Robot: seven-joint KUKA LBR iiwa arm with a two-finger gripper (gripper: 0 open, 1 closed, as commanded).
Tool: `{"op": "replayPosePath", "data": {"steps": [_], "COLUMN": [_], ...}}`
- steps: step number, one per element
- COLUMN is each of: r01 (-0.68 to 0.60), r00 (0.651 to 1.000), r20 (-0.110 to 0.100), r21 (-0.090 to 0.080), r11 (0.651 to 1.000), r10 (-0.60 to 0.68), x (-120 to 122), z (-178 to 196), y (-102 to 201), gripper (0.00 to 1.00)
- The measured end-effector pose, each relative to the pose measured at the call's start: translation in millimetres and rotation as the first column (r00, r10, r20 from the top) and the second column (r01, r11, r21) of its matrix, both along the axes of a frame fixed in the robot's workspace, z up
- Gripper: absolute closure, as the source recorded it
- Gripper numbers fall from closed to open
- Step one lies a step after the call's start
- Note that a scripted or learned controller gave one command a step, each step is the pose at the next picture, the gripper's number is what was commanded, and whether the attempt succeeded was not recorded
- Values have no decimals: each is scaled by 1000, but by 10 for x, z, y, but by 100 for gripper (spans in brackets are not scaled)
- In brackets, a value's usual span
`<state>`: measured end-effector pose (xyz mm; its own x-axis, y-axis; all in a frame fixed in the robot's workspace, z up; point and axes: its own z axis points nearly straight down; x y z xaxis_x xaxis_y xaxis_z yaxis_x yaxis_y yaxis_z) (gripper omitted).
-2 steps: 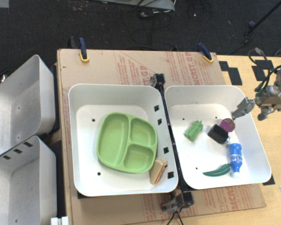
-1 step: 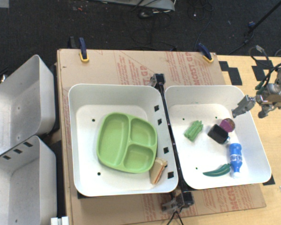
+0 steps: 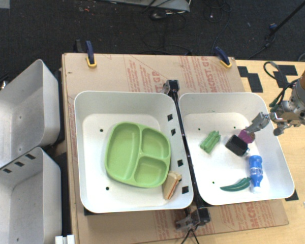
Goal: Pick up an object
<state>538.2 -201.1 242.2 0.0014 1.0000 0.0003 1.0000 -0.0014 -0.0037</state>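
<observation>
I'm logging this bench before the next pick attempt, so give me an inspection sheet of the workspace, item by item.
Surface: brown board bearing two white bins, left bin and right bin, side by side.
Job's things: right bin holds a green ridged block, a black block with purple piece, a blue bottle and a dark green pepper.
Clutter: left bin holds a green divided plate and a tan wedge at its lower right.
Hand: hand over the right bin's upper right, above the black block; holding nothing visibly.
Cables: green cables by the arm; black ones on the floor.
Surroundings: dark carpet, spare white bins at left, clamps on the board.
</observation>
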Motion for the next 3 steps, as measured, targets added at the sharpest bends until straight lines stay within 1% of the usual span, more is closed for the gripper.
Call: {"op": "replayPosePath", "data": {"steps": [1,2,3], "r01": [-1,-1,-1], "r00": [1000,1000,1000], "r20": [-1,0,5], "r21": [1,1,-1], "r11": [1000,1000,1000], "r10": [1,1,1], "x": [-33,-21,-12], "z": [-450,-1029,-897], "y": [58,160,150], "gripper": [0,0,100]}}
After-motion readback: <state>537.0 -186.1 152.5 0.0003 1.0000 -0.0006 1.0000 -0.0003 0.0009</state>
